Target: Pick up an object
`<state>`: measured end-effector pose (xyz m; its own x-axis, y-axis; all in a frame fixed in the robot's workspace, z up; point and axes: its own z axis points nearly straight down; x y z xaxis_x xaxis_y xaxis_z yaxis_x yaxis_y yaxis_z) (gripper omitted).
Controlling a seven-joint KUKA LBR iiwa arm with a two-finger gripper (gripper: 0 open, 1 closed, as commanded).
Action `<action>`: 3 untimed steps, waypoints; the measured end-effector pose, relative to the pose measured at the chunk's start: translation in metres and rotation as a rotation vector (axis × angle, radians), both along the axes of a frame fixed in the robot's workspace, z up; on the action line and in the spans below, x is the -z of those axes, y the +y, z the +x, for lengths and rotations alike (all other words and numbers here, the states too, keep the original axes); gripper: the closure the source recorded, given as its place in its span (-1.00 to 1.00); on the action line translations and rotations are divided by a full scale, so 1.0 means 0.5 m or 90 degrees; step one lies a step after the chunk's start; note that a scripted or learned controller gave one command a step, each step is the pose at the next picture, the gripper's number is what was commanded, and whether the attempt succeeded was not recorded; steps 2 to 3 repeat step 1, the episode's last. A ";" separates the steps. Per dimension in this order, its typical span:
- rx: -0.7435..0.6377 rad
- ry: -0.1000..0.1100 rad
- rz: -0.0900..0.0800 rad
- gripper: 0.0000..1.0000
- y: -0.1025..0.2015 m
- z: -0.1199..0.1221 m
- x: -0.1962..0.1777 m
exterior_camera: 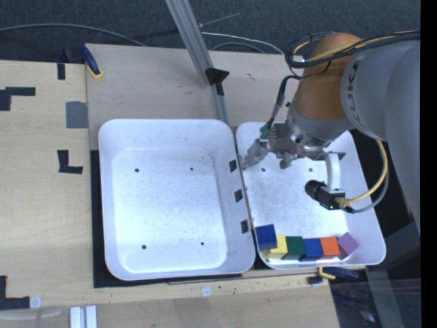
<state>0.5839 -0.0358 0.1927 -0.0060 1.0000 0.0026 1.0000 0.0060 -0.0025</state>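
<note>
We see the blocks lined up along the right bin's six o'clock edge: a blue block (265, 236) on what looks like a yellow one (276, 252), then green (294, 246), blue (312, 248), orange (329, 247) and a tilted purple block (347, 243), touching side by side.

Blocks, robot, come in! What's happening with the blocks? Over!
Pincer up at right bin's left wall, gripping nothing. Blocks lined along bin's near edge, untouched. Nothing between pincer and blocks.
</note>
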 end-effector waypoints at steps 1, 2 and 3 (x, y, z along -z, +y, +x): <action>-0.002 0.001 0.000 -1.00 0.174 -0.054 0.003; -0.002 0.001 0.000 -1.00 0.174 -0.054 0.003; -0.002 0.001 0.000 -1.00 0.174 -0.054 0.003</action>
